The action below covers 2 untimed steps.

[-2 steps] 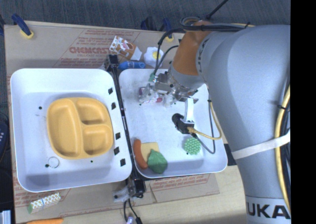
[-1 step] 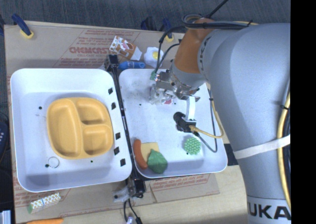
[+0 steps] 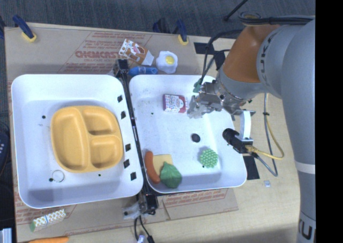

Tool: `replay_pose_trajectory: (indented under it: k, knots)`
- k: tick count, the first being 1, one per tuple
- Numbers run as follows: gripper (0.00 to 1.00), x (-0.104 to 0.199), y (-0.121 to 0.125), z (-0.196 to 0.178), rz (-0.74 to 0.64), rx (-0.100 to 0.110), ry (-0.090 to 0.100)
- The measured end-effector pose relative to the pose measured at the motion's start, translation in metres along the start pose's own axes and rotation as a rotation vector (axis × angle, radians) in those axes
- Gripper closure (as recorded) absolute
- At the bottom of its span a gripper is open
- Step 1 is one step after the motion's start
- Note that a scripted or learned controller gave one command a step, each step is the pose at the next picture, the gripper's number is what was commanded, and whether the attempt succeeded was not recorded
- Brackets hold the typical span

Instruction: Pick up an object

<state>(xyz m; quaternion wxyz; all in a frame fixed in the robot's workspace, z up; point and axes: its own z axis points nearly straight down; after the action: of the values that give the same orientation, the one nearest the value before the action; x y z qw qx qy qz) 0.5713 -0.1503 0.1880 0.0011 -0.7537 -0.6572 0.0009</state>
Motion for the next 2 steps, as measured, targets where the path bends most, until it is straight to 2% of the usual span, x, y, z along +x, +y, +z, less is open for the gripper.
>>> replay_pose_trajectory:
  k: [1, 2]
  knots:
    - [0.0, 0.0, 0.0, 0.001, 0.0, 0.001, 0.0]
    - [0.0, 0.039, 0.057, 0.093, 0.172, 0.002, 0.001]
